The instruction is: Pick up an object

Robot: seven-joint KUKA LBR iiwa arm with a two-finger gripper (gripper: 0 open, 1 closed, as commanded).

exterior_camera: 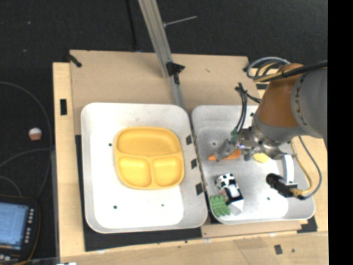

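With finger state impossible to tell, the gripper (230,148) should be centred squarely over the orange object (227,155) before closing.

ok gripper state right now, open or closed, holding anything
gripper: cannot be told; it sits low in the right bin, right over the orange object.

Left bin (99,164): divided tray (149,157) at centre. Right bin (259,211): carrot (223,155) under tool (234,148); block toy (228,191) at near-left corner. Bins side by side on bench (121,76).
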